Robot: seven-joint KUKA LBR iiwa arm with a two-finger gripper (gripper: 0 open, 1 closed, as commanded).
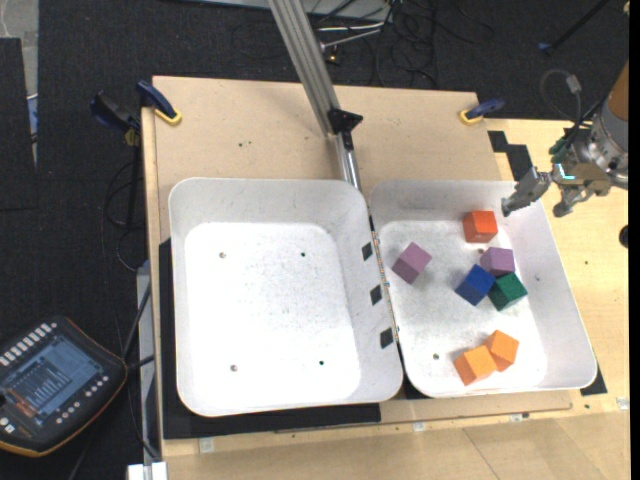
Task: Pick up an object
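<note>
The right bin [560, 298] holds several small blocks: an orange-red cube [480, 226], a purple cube [411, 262], a second purple cube [497, 260], a blue cube [475, 284], a green cube [509, 290], and two orange blocks [487, 357] near the front. My gripper [545, 193] hovers over the bin's far right rim, right of the orange-red cube. Its two fingers are spread apart with nothing between them.
The left bin [200, 208] lies beside the right one on the wooden bench. A slanted metal pole [305, 53] comes down to the gap between the bins. Clamps sit at the bench's far corners. A teach pendant [50, 378] lies at the lower left.
</note>
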